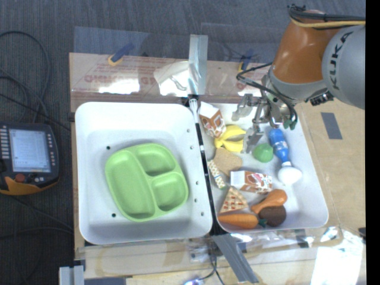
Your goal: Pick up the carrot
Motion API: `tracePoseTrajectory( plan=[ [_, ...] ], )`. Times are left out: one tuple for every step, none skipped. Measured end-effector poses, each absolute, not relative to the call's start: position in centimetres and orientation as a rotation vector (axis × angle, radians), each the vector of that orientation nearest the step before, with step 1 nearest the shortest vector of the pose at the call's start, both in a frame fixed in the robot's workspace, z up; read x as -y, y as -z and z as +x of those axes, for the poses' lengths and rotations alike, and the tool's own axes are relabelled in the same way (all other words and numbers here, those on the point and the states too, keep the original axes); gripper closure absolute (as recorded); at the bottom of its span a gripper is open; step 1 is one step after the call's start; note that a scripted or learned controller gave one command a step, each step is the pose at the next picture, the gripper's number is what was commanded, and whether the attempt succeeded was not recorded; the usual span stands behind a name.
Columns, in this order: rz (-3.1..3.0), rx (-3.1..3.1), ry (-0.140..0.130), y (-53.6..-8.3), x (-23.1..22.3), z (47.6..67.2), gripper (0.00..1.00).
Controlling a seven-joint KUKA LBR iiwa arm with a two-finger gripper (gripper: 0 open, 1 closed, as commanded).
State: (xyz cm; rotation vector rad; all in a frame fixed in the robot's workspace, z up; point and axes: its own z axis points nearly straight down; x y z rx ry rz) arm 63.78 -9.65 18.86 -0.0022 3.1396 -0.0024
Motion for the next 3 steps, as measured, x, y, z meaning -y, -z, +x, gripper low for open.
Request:
tracePoseTrajectory(
  plan=[
    [-0.015, -3.143, 0.001, -18.3, 5.7, 48.9, 0.00],
    [-0.101, -3.109, 0.008, -10.9, 12.1, 49.9, 0.00],
    [-0.162, -3.124, 0.007, -9.2, 9.7, 51.8, 0.00]
  ],
)
